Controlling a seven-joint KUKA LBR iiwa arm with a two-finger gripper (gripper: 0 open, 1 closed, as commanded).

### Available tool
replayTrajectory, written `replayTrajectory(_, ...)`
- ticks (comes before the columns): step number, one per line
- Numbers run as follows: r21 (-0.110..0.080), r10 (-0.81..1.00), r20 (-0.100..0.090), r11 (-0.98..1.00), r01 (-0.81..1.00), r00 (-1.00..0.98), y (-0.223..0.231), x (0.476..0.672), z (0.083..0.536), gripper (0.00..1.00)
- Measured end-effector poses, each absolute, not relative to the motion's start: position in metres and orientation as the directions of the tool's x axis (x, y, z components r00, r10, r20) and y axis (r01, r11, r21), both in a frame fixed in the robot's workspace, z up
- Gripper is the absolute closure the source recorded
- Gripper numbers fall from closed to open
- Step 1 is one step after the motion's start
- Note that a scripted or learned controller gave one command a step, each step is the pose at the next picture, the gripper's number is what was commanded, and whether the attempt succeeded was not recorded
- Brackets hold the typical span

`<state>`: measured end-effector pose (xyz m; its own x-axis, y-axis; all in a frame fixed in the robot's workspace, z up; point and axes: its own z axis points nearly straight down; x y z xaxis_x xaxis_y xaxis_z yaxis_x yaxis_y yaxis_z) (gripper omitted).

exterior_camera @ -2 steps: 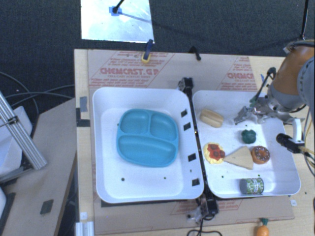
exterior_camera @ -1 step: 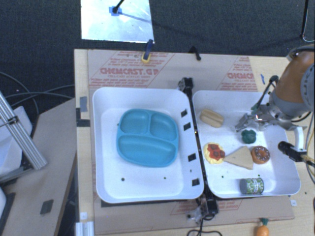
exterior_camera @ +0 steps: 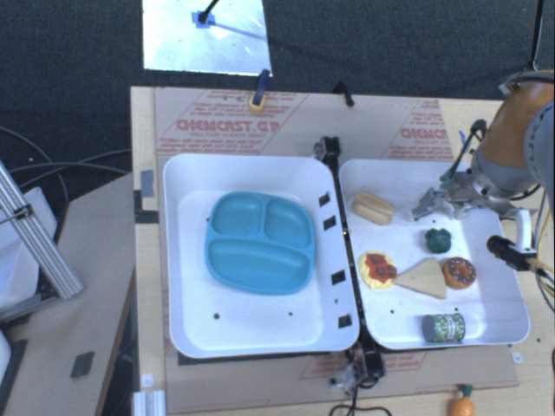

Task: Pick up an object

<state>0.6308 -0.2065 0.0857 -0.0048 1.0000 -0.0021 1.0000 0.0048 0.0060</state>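
Camera view, from above and at a slant: we see the gripper (exterior_camera: 427,204) over the upper part of the right bin (exterior_camera: 512,315), its metal fingers pointing toward the hot dog (exterior_camera: 372,207), which lies apart from them near the bin's upper left corner. We cannot tell how far the fingers are spread; they appear as a small grey cluster, and nothing shows between them. Just below the gripper sits a dark green toy (exterior_camera: 438,239), too small to identify. Further down lie a small pizza (exterior_camera: 377,269), a cheese wedge (exterior_camera: 425,278) touching a donut (exterior_camera: 458,272), and a green can (exterior_camera: 444,327) on its side. The arm is cut off at the right edge. The left bin (exterior_camera: 186,258) holds a blue divided tray (exterior_camera: 259,242).
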Motion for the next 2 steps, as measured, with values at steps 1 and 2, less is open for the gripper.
replayTrajectory(1,-0.001,1.000,0.000,0.001,1.000,-0.001,-0.206,0.596,0.084,0.00)
replayTrajectory(2,0.006,1.000,-0.002,0.002,1.000,-0.002,-0.207,0.598,0.096,1.00)
